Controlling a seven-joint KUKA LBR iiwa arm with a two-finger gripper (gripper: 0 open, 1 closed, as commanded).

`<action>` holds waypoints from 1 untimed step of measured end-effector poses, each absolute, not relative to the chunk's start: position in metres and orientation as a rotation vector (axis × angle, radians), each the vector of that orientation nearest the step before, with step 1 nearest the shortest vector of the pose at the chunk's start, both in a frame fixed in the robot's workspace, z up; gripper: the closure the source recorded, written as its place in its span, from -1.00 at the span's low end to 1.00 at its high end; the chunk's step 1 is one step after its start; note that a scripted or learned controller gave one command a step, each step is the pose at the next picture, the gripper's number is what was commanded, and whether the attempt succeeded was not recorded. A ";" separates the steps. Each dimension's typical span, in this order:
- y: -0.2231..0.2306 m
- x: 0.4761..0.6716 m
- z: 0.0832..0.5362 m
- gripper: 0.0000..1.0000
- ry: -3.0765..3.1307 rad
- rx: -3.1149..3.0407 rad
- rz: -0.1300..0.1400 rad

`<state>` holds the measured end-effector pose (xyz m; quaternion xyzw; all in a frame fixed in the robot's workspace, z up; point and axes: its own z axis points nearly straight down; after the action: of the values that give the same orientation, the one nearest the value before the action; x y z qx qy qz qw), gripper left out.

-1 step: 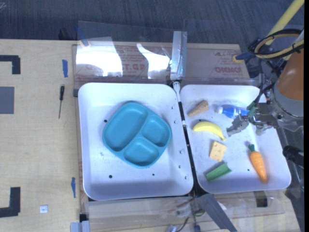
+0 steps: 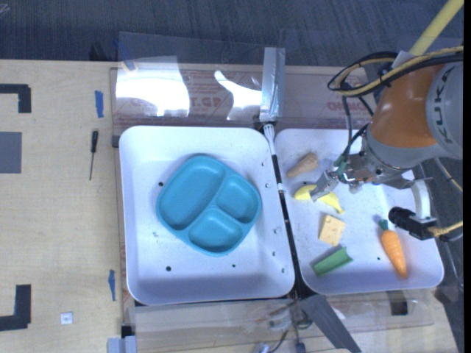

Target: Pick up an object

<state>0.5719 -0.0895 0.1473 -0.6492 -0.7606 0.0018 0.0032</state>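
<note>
My gripper [image 2: 329,184] hangs low in the right bin [image 2: 427,274], right over a yellow banana [image 2: 306,193] whose ends stick out on either side of it. A tan bread-like piece [image 2: 302,165] lies just up and left of the gripper. Below it sit a yellow cheese wedge [image 2: 331,229] and a green block [image 2: 331,260]. An orange carrot [image 2: 394,251] lies toward the bin's right side. The middle of the banana is hidden by the gripper.
The left bin [image 2: 140,271] holds a blue divided plate [image 2: 209,204]. A ridge between the bins runs just left of the banana. Cables and a black fitting [image 2: 409,222] hang beside the arm on the right. A clear plastic sheet stands behind both bins.
</note>
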 end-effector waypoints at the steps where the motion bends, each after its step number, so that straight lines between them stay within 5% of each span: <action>1: -0.106 0.537 0.088 -1.00 -2.601 -1.772 -0.007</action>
<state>0.5370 -0.1065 0.0882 -0.5631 -0.8264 -0.0021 -0.0029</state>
